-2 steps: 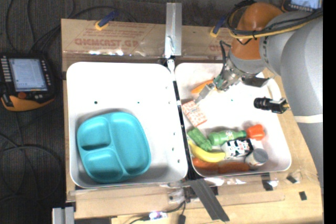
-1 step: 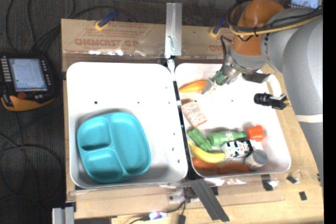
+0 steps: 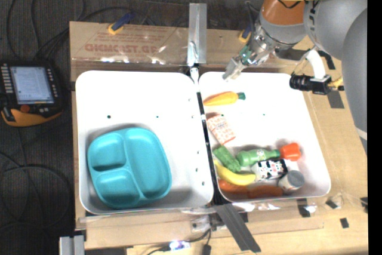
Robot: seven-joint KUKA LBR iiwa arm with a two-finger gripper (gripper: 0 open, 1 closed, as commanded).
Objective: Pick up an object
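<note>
Gripper (image 3: 234, 72): above the far edge of the right bin (image 3: 310, 128); how wide the fingers stand I cannot tell, and nothing is seen between them.
Carrot (image 3: 222, 98): near the far-left corner, just below the gripper.
Other objects: heaped along the near edge.
Progress: nothing lifted yet; the whole pick remains.

A dark grey carpet floor (image 3: 54, 200) strewn with black cables (image 3: 24, 21) surrounds the plywood bench (image 3: 119, 39). A handheld control pendant (image 3: 28, 92) lies far left of the gripper (image 3: 234, 71).
</note>
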